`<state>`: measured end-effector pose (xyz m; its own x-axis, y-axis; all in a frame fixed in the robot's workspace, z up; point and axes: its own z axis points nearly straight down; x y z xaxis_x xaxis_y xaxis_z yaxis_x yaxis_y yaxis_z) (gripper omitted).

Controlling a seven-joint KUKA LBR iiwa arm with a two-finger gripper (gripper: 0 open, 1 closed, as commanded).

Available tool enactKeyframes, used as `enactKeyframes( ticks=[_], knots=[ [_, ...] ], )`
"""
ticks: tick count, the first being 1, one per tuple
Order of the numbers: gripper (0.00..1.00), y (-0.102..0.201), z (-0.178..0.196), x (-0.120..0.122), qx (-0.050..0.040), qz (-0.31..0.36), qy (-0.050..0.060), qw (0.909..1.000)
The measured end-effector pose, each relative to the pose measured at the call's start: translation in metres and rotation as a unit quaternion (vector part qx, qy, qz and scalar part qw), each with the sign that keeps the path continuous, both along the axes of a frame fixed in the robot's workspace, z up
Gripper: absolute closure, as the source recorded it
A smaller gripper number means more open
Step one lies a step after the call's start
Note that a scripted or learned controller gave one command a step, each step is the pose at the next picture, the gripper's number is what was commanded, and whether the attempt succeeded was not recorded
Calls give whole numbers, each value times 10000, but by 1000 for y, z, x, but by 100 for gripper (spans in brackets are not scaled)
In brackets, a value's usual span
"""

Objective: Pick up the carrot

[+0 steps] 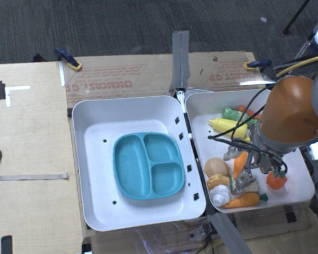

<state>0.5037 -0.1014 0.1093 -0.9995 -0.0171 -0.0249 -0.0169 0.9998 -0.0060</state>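
You had two white bins side by side on the bench. The left bin (88,173) held a teal divided plate (149,165), lying flat near the middle, with three compartments and nothing visible in any of them.

The right bin (304,192) carried all the food items. Toward its far side lay a yellow piece (227,125), possibly a banana or a pepper, with a green item (233,113) just behind it. At the near left sat a tan, rounded item like a bread roll (215,167), a smaller tan lump (218,180) just below it, and a whitish piece (219,194) nearer still. A red tomato-like piece (276,180) rested toward the near right of the bin.

Two orange, carrot-like things were there. One carrot (242,200) lay flat along the near wall of the right bin, green tip pointing right. A second orange piece (240,163) stood tilted just beside the gripper, between the roll and the arm.

The arm (292,110) reached in from the right over that bin, black cables looping across it. The gripper (243,181) pointed down into the near middle of the bin, just above the lying carrot and close beside the tilted orange piece. You could not tell how its fingers stood, or whether anything was between them: the metal parts were small and crowded by the items around them.
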Motion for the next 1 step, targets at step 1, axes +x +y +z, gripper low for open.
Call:
enactKeyframes(
  ticks=[1],
  knots=[
    [0, -42, -13, 23, 54, -1312, 88, 9913]
  ],
)
